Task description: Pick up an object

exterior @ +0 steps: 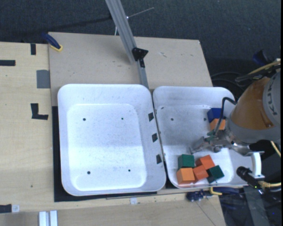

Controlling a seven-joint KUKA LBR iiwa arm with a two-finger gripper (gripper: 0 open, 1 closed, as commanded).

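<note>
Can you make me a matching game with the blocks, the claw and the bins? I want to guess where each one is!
Things:
1. blue block
2. green block
3. claw
4. left bin

Places:
A. near the right bin's front edge, among orange blocks
B. beside the bin with the blocks, to its left
C. by the right bin's far right side
D. over the middle of the right bin

Pairs: 1-C, 2-A, 3-D, 4-B
</note>
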